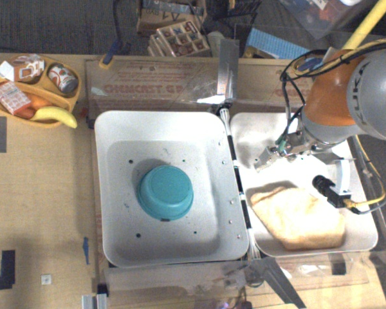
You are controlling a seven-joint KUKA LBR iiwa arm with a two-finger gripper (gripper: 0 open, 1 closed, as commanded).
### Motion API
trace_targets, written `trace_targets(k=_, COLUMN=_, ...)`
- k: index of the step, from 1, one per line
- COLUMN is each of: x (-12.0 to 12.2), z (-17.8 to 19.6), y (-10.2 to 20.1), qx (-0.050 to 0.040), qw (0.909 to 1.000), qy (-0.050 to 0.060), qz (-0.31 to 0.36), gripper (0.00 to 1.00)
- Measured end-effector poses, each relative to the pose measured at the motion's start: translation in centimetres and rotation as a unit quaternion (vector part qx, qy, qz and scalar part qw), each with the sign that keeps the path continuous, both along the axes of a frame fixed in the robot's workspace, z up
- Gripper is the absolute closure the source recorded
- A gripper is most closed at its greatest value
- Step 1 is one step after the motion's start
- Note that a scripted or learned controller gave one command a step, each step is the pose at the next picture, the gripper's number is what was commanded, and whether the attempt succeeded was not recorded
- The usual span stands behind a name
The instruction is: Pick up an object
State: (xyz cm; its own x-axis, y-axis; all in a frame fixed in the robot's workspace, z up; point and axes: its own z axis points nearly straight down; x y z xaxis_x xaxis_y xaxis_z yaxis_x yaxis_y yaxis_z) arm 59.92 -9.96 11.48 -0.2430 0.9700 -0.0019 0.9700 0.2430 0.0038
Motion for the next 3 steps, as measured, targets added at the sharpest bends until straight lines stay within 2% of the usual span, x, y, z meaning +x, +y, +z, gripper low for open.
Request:
trace_targets(k=1, x=-5.8, z=-2.7, y=-0.2, qx=0.0009, qw=1.0000, qy=-0.002, qz=-0.004, gripper=0.00)
trace_targets(k=2, x=-5.6, z=-1.5, y=-0.5, qx=0.0005, qw=1.0000, qy=-0.005, qz=-0.007, gripper=1.00)
trace_targets(k=3, x=-5.7, z=-1.5, y=-0.5, qx=0.0004, qw=1.0000, qy=-0.005, qz=-0.007, gripper=0.00)
